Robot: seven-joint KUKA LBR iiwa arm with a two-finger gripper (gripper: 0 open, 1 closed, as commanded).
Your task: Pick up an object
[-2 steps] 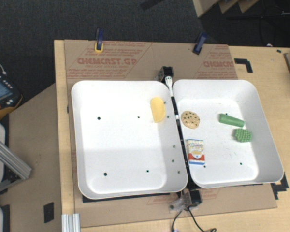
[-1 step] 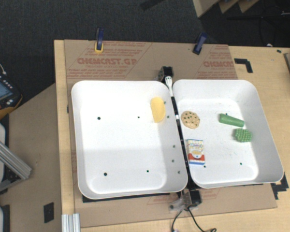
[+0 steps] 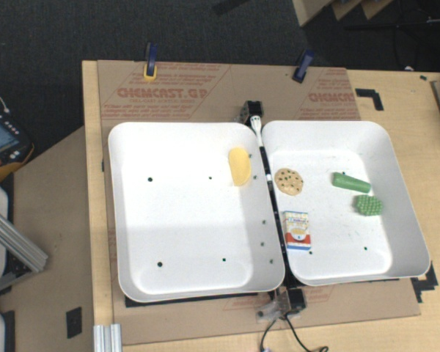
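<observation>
Cookie (image 3: 288, 181) near small carton (image 3: 298, 231)

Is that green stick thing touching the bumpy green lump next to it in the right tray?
Apart. The camera view shows a strip of white bin floor between the green stick and the bumpy green lump just below it.

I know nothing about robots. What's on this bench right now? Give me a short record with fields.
left bin: one yellow oval piece, near its right wall
right bin: four items
cookie: round, speckled, near the divide between the bins
small carton: white with red and blue print, lying flat in front of the cookie
green stick: lying tilted, right of the cookie
green bumpy piece: just below the green stick
bench board: brown, held by two clamps at the far edge
</observation>
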